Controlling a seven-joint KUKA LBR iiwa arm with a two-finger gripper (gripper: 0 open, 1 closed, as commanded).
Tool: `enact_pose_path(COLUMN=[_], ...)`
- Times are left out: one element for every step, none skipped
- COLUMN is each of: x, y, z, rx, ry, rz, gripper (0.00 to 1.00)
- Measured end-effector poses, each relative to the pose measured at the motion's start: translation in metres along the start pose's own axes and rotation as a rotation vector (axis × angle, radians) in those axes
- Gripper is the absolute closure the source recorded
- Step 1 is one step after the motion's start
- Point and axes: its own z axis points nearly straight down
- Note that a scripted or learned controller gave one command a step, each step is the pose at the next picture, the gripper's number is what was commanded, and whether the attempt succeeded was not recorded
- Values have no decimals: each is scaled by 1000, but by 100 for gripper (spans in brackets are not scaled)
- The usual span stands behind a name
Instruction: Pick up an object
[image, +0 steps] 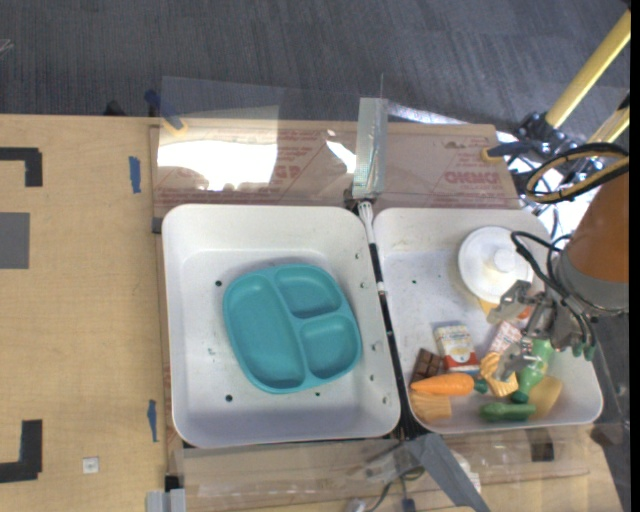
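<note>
Objects to pick: a heap of small toy foods lies in the near half of the right bin (400, 300), crowded toward its near right corner.
Carrot: an orange carrot (443, 384) lies on its side at the near edge of the heap, its tip pointing toward the left bin.
Brown block: a dark brown block (425, 364) sits just behind the carrot, touching it.
Small box: a white box with red print (454, 343) lies beside the brown block, farther from the near wall.
Green piece: a green pod-shaped piece (507, 409) lies by the near wall, to the right of the carrot.
Tan pieces: one pale tan wedge (432, 407) lies under the carrot, another tan piece (546, 395) sits in the near right corner.
White lid: a round white lid-like disc (493, 260) rests in the far right part of the same bin, apart from the heap.
Gripper: the gripper (525, 340) hangs low over the right side of the heap, among the green and yellow pieces.
Jaws: cannot tell how they stand; clutter and cables hide them.
Left bin: the left bin (190, 250) carries a teal divided plate (290, 325) near its middle, turned at a slant.
Tabletop: the tan tabletop (70, 350) carries both bins side by side, walls touching.
</note>
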Motion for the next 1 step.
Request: enact_pose_path(x=[-2], y=[-2], z=[-3], rx=[1], ry=[-7], rz=[2], gripper=[0])
